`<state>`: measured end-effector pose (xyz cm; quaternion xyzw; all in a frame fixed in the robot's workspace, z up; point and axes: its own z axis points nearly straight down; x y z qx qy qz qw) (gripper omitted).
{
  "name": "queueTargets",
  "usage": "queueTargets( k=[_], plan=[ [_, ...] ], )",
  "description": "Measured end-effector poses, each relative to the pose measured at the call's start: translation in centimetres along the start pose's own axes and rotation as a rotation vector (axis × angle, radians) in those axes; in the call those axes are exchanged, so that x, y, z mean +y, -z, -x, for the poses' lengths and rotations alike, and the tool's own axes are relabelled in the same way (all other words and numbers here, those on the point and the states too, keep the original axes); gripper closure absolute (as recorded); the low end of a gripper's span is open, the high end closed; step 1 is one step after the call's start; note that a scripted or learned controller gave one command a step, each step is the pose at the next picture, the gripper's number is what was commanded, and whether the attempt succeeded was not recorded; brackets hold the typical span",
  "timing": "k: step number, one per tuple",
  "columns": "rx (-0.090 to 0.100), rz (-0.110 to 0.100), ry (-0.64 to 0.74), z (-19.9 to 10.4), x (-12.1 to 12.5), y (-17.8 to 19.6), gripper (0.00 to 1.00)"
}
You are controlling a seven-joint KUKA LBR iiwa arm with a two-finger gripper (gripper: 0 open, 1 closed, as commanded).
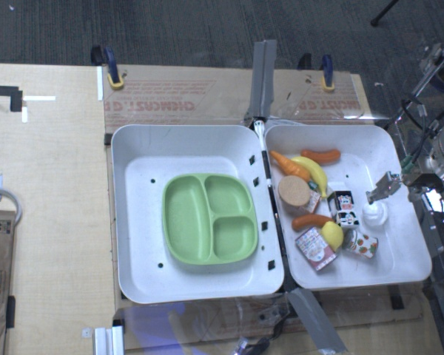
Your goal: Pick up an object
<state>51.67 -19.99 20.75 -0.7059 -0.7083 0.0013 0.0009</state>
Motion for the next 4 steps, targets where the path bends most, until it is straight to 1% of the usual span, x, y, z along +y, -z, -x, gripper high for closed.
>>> queueTargets(
  k=[1,2,3,4],
  plan=[
    [-0.012,0.034,0.039,-1.6,0.6,-8.7,0.00],
    [0.000,0.003,-0.112,-2.6,5.5,-11.5,0.00],
    [-0.001,0.004,-0.108,-2.6,5.5,-10.5,1.00],
    [0.000,0.001,0.052,-11.0,6.8,0.3,1.00]
  ],
)
